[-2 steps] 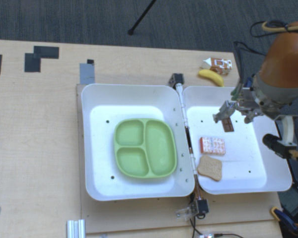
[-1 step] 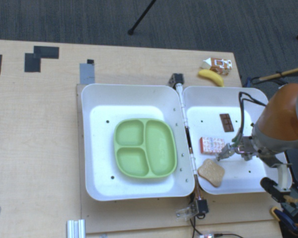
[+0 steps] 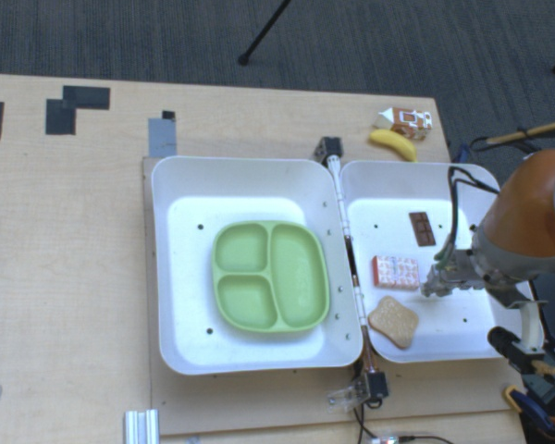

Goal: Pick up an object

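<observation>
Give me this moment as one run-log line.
arm: over right bin | gripper: low, beside red-white packet | bread slice, brown bar: lying loose | green tray: left bin

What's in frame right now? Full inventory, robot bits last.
bins: 2, white, side by side on the bench
divided plate: 1, light green, three compartments, in left bin
chocolate bar: 1, brown, right bin, far side
red-and-white packet: 1, right bin, middle
bread slice: 1, tan, right bin, near-left corner
banana: 1, yellow, on bench beyond right bin
small carton: 1, white and brown, just behind banana
arm: 1, grey with orange band, over right bin
tool: 1, grey, low in right bin, right of packet
</observation>
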